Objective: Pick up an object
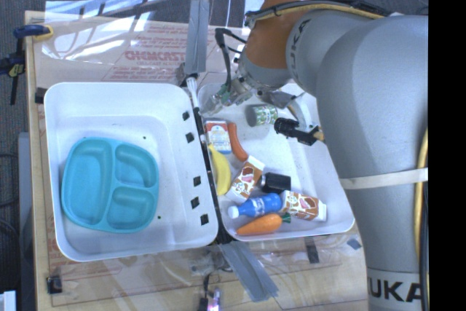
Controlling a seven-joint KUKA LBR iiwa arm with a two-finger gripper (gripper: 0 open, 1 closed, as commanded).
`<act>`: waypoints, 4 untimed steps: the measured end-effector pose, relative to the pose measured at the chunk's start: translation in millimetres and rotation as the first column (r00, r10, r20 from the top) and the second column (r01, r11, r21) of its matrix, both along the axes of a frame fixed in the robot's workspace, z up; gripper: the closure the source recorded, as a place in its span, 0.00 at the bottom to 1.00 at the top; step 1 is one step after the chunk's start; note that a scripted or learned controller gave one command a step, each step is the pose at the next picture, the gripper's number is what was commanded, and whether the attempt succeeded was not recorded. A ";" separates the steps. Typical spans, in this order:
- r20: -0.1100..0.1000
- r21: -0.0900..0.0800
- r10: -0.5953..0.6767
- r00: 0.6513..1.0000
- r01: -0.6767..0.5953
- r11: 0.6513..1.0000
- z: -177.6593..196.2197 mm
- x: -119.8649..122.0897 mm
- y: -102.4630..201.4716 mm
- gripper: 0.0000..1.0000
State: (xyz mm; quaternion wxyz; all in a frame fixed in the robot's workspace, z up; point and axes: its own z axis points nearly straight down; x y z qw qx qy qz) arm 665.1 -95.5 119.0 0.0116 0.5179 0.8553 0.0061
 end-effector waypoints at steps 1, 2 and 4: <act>-0.009 -0.005 -0.003 1.000 0.003 1.000 -7.2 -3.4 -3.5 0.00; -0.021 -0.001 0.055 0.998 -0.056 0.998 -23.9 -98.1 -41.5 0.00; -0.018 -0.014 0.054 0.998 -0.055 0.998 -13.7 -98.1 -47.0 0.00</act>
